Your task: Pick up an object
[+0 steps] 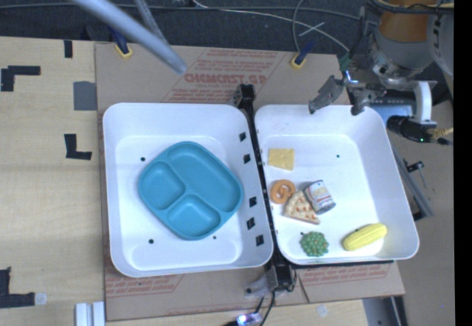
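A: You see the claw (338,101) above the far rim of the right bin (402,192); its two fingers stand apart, so it is open, and nothing is between them.

B: And what can you take?

A: The things lie together in the near half of that bin; a yellow cheese slice (281,159), a pretzel (281,191), a pizza slice (301,209) that touches a small can (319,196), a green broccoli (314,244), and a yellow corn cob (364,237) near the front right corner; the left bin (118,192) carries a blue divided plate (190,189).

B: Which one do you advise?

A: I judge the corn cob is the best for you; it lies apart from the others, it looks like a light toy of hard plastic, and its body is thick enough for the fingers; take it across the middle, with the fingers on its two long sides, because it may roll or slip at the round ends.

B: And the can?

A: It is stiff also, but smooth and lying tilted against the pizza slice, so you may push both; the cheese slice and the pretzel are flat on the floor of the bin, and I think the fingers will slide over them; the broccoli seems light and bumpy, so it is a fair second choice.
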Robot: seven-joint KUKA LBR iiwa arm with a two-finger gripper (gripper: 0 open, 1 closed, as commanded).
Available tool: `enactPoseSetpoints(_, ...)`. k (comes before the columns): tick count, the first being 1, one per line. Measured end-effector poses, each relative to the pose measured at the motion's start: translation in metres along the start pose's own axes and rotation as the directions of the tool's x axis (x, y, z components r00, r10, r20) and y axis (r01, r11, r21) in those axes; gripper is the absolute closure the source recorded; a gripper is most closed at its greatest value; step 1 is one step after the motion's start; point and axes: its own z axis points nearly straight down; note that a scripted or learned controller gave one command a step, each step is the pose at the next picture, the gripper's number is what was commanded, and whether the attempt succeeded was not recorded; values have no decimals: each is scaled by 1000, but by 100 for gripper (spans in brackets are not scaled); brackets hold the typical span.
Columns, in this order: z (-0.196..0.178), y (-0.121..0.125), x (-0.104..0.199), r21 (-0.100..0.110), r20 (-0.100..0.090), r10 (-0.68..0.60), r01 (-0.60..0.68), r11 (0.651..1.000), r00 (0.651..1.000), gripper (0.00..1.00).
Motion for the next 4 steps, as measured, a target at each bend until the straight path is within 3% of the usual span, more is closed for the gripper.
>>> enactPoseSetpoints(1,-7,2,0,-12,2,-3,3,1000,1000,0)
enactPoseSetpoints(4,145,-8,1,-7,3,-2,2,1000,1000,0)
